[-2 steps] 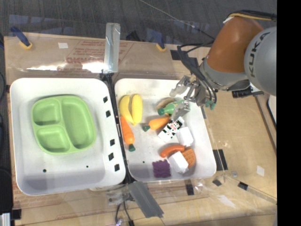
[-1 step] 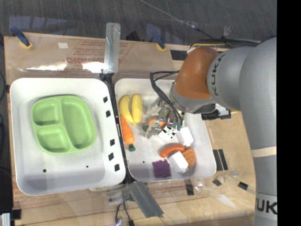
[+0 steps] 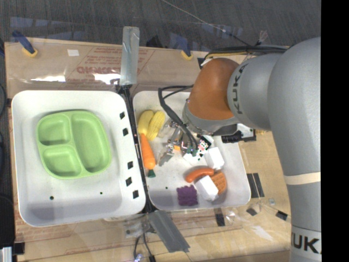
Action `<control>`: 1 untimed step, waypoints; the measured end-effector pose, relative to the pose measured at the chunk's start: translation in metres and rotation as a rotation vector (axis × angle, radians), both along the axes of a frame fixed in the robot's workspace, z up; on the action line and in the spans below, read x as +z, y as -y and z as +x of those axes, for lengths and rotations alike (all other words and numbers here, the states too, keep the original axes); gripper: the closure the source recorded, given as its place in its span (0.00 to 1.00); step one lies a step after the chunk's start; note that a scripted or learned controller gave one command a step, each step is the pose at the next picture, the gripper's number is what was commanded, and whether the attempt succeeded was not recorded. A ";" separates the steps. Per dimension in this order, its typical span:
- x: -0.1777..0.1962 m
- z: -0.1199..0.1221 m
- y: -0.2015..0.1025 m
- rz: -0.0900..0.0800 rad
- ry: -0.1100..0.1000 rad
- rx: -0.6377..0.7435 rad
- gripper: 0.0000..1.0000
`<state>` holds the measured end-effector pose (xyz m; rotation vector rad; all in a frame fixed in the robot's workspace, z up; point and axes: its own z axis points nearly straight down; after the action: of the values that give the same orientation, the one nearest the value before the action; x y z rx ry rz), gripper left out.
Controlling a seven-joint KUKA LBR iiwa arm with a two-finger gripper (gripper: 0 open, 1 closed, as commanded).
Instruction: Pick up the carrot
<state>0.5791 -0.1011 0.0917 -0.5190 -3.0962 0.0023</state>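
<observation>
Camera view is looking down on a wooden counter [image 3: 49, 64] that is carrying two shallow white bins side by side. The left bin [image 3: 32, 201] is holding a light green divided plate [image 3: 73, 143] with three compartments. The right bin [image 3: 240, 192] is holding the rest: the carrot [image 3: 147, 153] is lying along that bin's left wall, its green end pointing toward the near edge. Just beyond its orange tip, a yellow corn cob [image 3: 157, 123] and another yellow piece [image 3: 145, 121] are sitting close together. Nearer the front edge, a purple bunch of grapes [image 3: 187, 195] is resting beside a white block [image 3: 206, 188], with a reddish sausage [image 3: 198, 173] and a brown waffle-like piece [image 3: 220, 181] touching that cluster. Another white block [image 3: 214, 157] is lying just beside the arm's wrist.

The grey arm [image 3: 294, 91] is reaching in from the right, its orange band [image 3: 212, 89] hanging over the right bin. The claw [image 3: 170, 152] is pointing down toward the bin floor, just right of the carrot and apart from it. Its fingers are standing slightly spread with nothing between them.
</observation>
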 end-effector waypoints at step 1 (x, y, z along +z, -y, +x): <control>0.011 0.001 -0.002 0.000 0.002 0.008 1.00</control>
<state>0.5805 -0.0994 0.1022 -0.5072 -3.0997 0.0014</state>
